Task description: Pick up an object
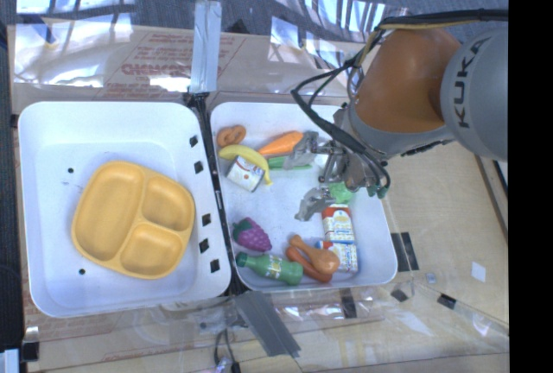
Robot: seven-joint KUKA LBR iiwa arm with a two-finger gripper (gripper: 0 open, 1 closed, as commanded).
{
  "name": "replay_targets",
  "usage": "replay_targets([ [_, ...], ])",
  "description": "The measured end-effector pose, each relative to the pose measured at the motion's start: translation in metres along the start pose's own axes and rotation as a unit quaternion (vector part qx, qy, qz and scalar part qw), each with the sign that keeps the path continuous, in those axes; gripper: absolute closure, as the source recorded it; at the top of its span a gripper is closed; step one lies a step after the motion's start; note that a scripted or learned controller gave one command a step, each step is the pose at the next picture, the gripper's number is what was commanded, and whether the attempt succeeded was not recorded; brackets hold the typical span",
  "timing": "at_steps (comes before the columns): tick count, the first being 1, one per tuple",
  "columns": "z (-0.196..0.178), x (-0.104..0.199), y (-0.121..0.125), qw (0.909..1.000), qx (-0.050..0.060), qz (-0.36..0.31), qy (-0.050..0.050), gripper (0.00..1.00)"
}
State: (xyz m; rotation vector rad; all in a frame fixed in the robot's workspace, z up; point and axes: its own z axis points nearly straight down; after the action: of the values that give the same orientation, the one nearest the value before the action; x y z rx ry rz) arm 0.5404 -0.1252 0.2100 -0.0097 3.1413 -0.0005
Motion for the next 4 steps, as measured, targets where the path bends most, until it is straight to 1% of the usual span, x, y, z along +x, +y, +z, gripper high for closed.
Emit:
replay_targets([
  [1, 0.09, -0.068, 0.008, 0.9996, -0.001, 0.029, 0.004, 0.0],
  [2, 0.118, -0.088, 0.035, 0.999, 0.0, 0.045, -0.001, 0.0],
  [4, 0.117, -0.089, 0.034, 0.999, 0.0, 0.045, -0.002, 0.0],
])
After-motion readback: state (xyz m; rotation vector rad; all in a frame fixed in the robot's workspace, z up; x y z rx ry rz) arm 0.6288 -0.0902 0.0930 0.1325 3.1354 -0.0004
